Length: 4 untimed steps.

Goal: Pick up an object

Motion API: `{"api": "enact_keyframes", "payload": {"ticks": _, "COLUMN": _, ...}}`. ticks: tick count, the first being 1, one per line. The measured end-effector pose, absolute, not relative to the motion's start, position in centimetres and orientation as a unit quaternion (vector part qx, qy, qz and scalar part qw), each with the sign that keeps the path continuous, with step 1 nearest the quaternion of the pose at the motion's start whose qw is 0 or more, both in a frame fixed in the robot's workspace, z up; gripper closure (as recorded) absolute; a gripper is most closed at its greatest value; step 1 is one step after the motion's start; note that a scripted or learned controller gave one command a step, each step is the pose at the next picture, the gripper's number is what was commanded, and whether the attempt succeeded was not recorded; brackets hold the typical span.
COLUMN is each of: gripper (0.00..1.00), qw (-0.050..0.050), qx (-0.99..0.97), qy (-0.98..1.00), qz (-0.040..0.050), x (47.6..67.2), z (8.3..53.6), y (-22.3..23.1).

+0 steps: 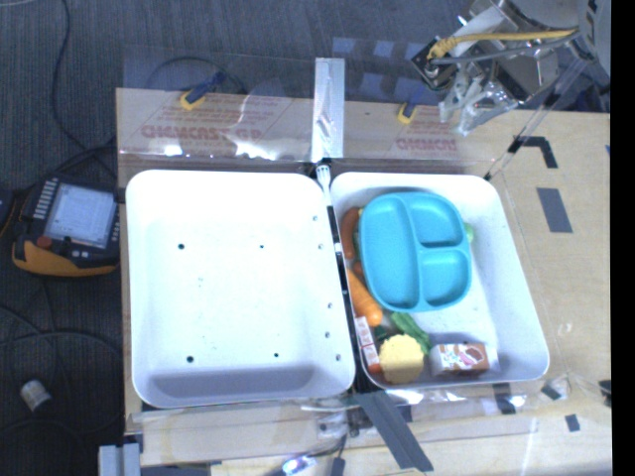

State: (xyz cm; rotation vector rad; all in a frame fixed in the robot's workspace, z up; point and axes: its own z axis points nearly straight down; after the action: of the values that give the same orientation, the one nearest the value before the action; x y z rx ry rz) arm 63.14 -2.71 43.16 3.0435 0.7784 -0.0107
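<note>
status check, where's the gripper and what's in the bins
Gripper up above the right bin's far edge, nothing between fingers. Blue divided tray lies over a carrot; yellow block and small carton at near edge.

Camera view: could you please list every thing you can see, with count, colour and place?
Bins: 2, white, side by side on the bench.
Divided tray: 1, blue, right bin, lying over other items.
Carrot-like piece: 1, orange, right bin, along its left wall.
Yellow block: 1, right bin, near corner.
Small carton: 1, red and white, right bin, near edge.
Handheld pendant: 1, orange and black, floor at left.
End effector: 1, metallic, above the bench beyond the right bin.
</note>
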Motion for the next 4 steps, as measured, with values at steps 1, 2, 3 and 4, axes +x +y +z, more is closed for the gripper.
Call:
{"api": "enact_keyframes", "payload": {"ticks": 1, "gripper": 1.0, "qw": 0.0, "qx": 0.97, "qy": 0.243, "qz": -0.0037, "x": 61.2, "z": 39.8, "y": 1.4}}
{"api": "enact_keyframes", "payload": {"ticks": 2, "gripper": 1.0, "qw": 0.001, "qx": 0.935, "qy": 0.354, "qz": -0.003, "x": 60.5, "z": 42.2, "y": 7.0}}
{"api": "enact_keyframes", "payload": {"ticks": 3, "gripper": 1.0, "qw": 0.001, "qx": 0.878, "qy": 0.479, "qz": -0.0032, "x": 59.8, "z": 43.1, "y": 12.5}}
{"api": "enact_keyframes", "payload": {"ticks": 4, "gripper": 1.0, "qw": 0.0, "qx": 0.828, "qy": 0.561, "qz": -0.0029, "x": 64.4, "z": 43.1, "y": 21.8}}
